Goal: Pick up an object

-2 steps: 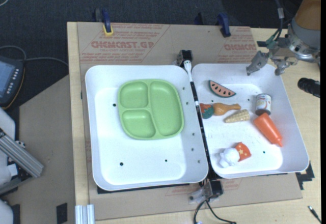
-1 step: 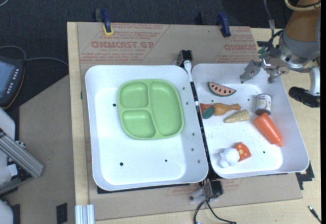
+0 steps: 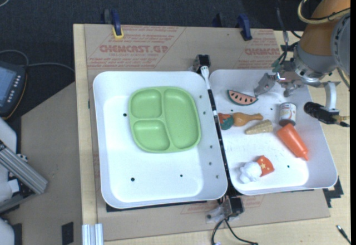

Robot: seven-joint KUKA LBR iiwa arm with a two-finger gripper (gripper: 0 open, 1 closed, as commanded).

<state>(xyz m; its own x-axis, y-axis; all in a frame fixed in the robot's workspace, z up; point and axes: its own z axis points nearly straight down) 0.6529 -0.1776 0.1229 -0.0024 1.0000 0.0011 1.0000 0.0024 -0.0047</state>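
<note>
The gripper (image 3: pixel 276 83) hangs over the far edge of the right bin (image 3: pixel 317 180), fingers spread and empty. Nearest lies the watermelon slice (image 3: pixel 243 97), probably light, stiff plastic, best pinched across its narrow width. Just beyond it sit a small jar (image 3: pixel 287 111), a carrot (image 3: pixel 293 141) and a corn cob (image 3: pixel 260 127), close enough to crowd a descent. The green plate (image 3: pixel 164 119) lies well apart in the left bin (image 3: pixel 111 171).

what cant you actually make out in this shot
- Camera view: gripper over the right bin; too small to tell whether it is open or shut.
- Small jar: label too small to read.
- Red and white toy: too small to identify.
- Arm: cut off by the right edge.
</note>
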